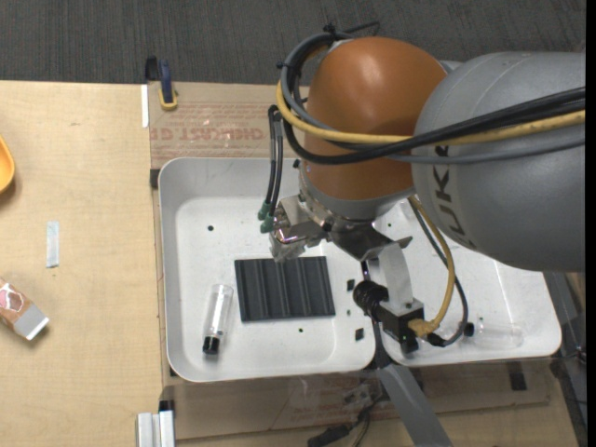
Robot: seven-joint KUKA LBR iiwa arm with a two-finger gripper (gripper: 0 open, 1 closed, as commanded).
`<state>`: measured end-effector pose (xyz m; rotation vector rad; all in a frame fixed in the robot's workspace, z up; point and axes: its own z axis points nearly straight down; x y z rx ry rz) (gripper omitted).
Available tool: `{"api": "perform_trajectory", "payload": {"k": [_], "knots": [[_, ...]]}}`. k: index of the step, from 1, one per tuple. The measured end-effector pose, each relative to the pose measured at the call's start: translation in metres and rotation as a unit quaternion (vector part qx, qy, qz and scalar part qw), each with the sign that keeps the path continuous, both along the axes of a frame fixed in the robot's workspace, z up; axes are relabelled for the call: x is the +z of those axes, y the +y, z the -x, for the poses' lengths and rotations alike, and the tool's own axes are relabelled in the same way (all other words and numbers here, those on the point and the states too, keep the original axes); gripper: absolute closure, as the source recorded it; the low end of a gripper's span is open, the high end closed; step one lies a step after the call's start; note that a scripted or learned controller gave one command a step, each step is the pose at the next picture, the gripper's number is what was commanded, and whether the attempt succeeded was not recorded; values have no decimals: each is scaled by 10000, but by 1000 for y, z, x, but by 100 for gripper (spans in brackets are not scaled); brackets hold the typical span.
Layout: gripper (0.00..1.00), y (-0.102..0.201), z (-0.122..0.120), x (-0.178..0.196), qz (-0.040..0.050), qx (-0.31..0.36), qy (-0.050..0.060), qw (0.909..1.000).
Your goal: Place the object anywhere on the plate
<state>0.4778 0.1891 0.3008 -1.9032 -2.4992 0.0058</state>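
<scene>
A black ribbed rectangular plate (284, 288) lies flat in the middle of the left white bin (182, 250). To its left, near the bin's front left corner, a clear tube with a black cap (216, 318) lies on the bin floor, apart from the plate. My gripper (290, 236) hangs just over the plate's far edge, under the orange band and grey body of the arm. Nothing visible is held in it. The arm hides the bin's back right part.
The right bin (521, 343) is mostly covered by the arm; a small clear item (494, 329) lies near its front. On the wooden bench to the left are an orange object (5, 168), a small grey strip (52, 245) and a wrapped packet (23, 311).
</scene>
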Motion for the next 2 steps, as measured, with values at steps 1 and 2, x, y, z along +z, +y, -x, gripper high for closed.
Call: {"api": "perform_trajectory", "payload": {"k": [1, 2], "knots": [[100, 28, 0, 7, -2, 1208, 0, 9927], [100, -4, -1, 31, -5, 1986, -10, 9801]]}}
